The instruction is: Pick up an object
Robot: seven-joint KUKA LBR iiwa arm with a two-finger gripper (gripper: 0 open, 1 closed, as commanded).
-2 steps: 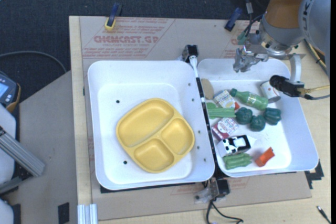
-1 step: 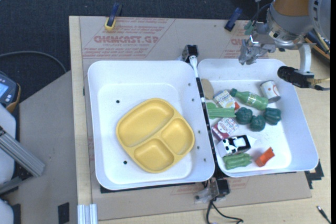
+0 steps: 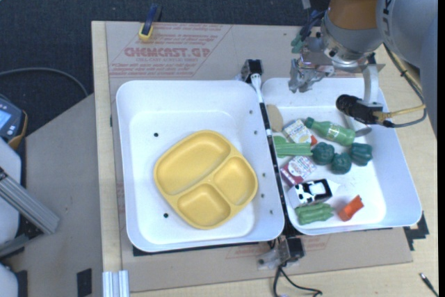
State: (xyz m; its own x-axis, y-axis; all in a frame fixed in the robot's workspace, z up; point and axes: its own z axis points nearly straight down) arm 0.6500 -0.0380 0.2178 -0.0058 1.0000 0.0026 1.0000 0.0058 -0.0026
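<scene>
Grey arm's gripper [image 3: 304, 80] hovers over back edge of right bin [image 3: 382, 184] (open or closed: can't tell); approach step, next move likely lowering onto green bottle [image 3: 332, 130].

- Just below the hand [image 3: 303, 84] in the view, the far corner of the right bin [image 3: 407, 181] is bare white, a small open patch.
- Past that patch, farther down the view from the hand, a packet [image 3: 297, 130], a green bottle [image 3: 331, 130] and green toys [image 3: 341, 158] crowd the floor, touching or nearly so.
- Farther the same way, a black-and-white toy [image 3: 313, 190], a green piece [image 3: 313, 213] and an orange piece [image 3: 352, 207] leave narrow gaps.
- View-left of the hand, a black clamp [image 3: 252, 69] stands at the bins' shared wall.
- Beyond it, the left bin [image 3: 132, 149] has open floor around a yellow tray [image 3: 205, 179].
</scene>
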